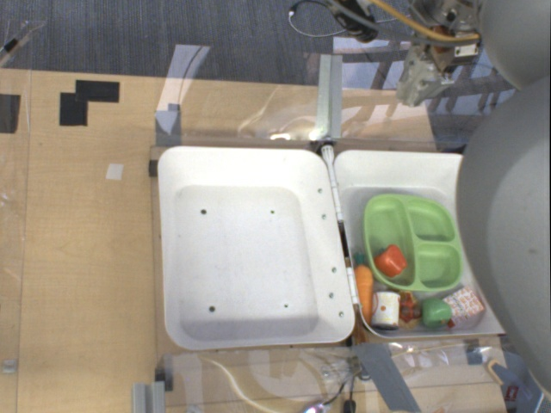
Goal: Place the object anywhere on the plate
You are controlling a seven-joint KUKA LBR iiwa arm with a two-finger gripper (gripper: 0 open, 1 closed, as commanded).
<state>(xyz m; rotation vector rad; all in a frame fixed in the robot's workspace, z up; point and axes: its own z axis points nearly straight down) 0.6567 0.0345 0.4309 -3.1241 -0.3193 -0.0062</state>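
Green plate (411, 239) sat in the right bin (392, 175), a red object (392, 261) on it. My gripper (419, 76) hung beyond the far rim; I couldn't tell its state.

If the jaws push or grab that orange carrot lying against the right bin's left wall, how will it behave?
The carrot looks rounded and tapered, so a sideways push would likely roll it in an arc. It looks like smooth plastic, so probably light, stiff and a bit slippery. The bin wall on one side and a small jar on the other may block the jaws.
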